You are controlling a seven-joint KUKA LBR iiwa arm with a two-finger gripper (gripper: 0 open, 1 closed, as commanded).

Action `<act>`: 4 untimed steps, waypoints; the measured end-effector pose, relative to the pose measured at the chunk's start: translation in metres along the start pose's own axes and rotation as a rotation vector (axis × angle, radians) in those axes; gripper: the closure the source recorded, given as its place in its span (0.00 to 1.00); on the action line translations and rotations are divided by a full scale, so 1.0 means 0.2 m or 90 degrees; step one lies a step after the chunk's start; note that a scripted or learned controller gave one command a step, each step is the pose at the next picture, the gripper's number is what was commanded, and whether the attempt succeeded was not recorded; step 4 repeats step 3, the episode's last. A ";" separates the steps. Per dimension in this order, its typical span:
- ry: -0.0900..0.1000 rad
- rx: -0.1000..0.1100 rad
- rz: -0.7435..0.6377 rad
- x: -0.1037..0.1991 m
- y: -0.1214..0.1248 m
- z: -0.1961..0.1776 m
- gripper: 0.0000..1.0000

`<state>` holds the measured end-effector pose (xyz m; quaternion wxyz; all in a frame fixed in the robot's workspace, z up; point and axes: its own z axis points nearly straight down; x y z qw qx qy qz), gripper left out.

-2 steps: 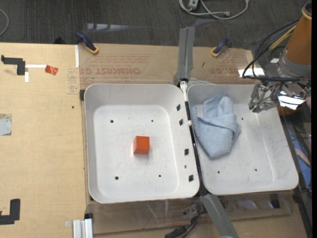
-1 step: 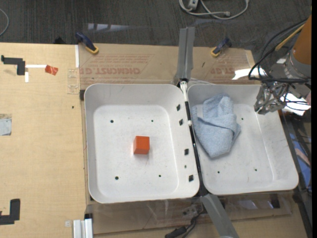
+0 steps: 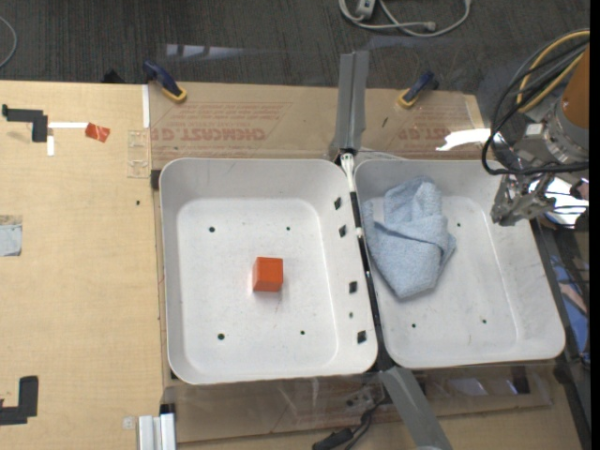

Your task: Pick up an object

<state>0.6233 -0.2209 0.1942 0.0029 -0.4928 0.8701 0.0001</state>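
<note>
Your arm [image 3: 567, 111] enters at the upper right of the frame, wrist bent downward, with yellow and black cables [image 3: 525, 73] looping over it. The gripper [image 3: 514, 209] hangs over the right rim of the right bin [image 3: 487, 336], toward its upper right corner. Glare and clutter blur the tip, so you cannot tell how the jaws stand; nothing is visibly held.

In the right bin, a crumpled light blue cloth [image 3: 411, 237] lies in the upper left part, against the divider side, well apart from the gripper.

In the left bin [image 3: 187, 298], an orange-red block [image 3: 268, 275] sits flat near the middle of the floor, well apart from the arm.

Upper left of the frame: a small red tag [image 3: 97, 132] lies on the wooden bench [image 3: 75, 279].
</note>
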 end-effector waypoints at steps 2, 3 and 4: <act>-0.001 -0.001 -0.503 -0.09 -0.15 0.35 1.00; -0.001 -0.002 -0.741 -0.07 0.02 0.31 1.00; -0.001 -0.002 -0.741 -0.07 0.02 0.31 1.00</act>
